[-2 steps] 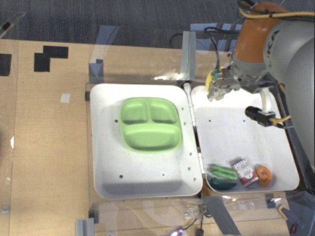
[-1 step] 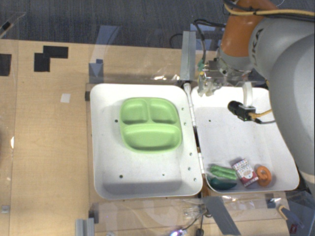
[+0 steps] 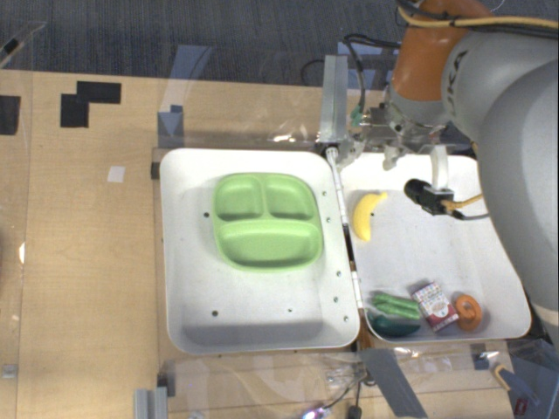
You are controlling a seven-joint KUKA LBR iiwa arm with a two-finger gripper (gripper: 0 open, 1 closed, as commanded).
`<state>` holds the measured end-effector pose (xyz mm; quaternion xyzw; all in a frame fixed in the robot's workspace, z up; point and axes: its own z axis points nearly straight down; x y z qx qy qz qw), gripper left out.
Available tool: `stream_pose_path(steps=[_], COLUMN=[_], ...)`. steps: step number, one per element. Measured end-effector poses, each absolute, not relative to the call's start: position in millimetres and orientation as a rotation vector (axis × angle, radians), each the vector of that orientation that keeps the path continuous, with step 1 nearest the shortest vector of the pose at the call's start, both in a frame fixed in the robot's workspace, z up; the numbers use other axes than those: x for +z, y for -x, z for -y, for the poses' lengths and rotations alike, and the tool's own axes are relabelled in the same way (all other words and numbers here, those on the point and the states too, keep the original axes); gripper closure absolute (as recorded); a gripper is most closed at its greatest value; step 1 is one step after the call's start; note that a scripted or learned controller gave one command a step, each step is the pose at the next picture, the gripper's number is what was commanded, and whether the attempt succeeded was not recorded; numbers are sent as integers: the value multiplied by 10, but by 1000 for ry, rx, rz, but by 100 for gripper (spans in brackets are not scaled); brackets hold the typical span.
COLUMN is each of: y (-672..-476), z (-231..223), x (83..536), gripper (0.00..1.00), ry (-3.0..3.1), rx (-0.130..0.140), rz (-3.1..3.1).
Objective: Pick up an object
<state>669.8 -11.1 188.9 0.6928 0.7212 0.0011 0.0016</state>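
Yellow curved banana (image 3: 368,214) lies in the right white bin (image 3: 489,260), near the tool (image 3: 410,157) (open or shut, I cannot tell). A green plastic divided tray (image 3: 265,220) sits in the left bin (image 3: 188,260).

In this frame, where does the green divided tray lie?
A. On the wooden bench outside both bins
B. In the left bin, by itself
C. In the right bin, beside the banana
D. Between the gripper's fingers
B: the green divided tray lies flat in the left bin, while the banana is in the right bin.
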Motion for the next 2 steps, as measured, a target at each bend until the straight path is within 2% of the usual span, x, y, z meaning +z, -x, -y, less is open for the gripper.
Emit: stream_pose_path(steps=[1,2], y=[-6528,-5826], z=[784,825], x=[1845,905], gripper=[0,0], ry=[-2266,-2280], rx=[3,16], rz=[-2172,-2147])
